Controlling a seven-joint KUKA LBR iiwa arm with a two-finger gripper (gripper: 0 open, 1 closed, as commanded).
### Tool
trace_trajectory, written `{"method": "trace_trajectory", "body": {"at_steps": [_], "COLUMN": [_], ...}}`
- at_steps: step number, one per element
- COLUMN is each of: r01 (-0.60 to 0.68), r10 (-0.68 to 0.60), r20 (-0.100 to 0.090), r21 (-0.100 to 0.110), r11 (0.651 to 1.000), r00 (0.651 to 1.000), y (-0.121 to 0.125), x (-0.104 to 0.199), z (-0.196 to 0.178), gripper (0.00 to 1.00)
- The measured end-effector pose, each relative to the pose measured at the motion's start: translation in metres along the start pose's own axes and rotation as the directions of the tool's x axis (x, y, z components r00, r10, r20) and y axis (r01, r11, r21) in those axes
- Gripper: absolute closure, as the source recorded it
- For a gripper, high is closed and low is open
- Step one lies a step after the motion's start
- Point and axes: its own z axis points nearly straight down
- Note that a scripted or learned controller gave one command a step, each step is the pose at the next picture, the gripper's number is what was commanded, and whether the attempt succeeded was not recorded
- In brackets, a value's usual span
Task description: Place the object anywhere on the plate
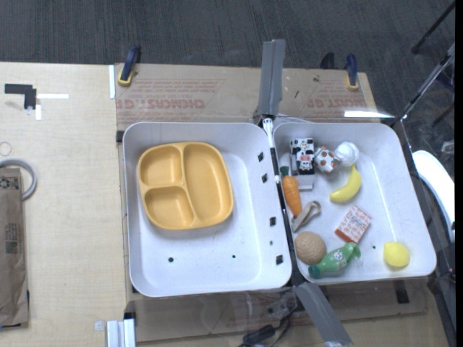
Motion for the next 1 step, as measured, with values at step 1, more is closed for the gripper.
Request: {"method": "trace_trajectory", "body": {"at_steps": [1], "r01": [-0.256], "r10": [0.256], "r20": [0.001], "r21": [0.002], "r11": [0.967], "r00": [0.967], "y": [-0.0189], "x": [0.0239], "z": [0.099], "gripper": [0.0]}}
